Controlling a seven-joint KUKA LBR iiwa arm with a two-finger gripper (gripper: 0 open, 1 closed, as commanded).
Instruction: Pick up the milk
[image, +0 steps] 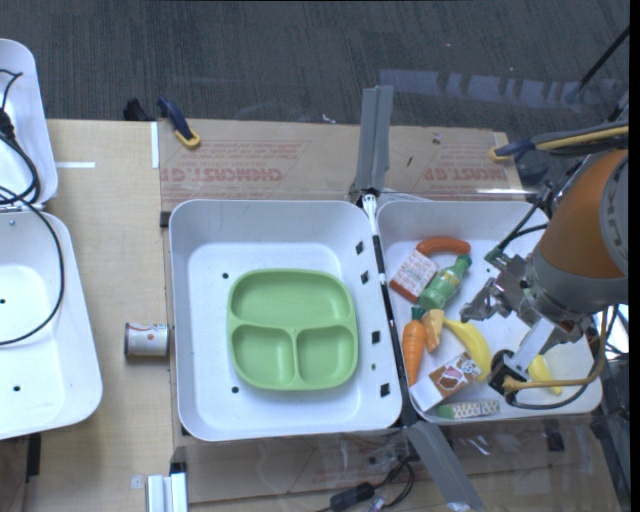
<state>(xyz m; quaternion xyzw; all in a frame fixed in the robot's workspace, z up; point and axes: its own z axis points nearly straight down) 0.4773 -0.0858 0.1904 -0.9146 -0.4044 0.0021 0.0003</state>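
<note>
Hand (492, 300) low over right bin (480, 222) near banana (470, 342), likely lining up reach; grip state unreadable; milk carton (413, 272) apart, beside green bottle (445, 283)

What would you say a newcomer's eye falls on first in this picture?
The green divided plate lying in the left bin stands out first. Next comes the huddle of toy food in the right bin, a carrot and a banana among it, with the grey-and-orange arm reaching over it from the right.

Arm (585, 230) bent low, wrist (545, 290) angled leftward
</note>
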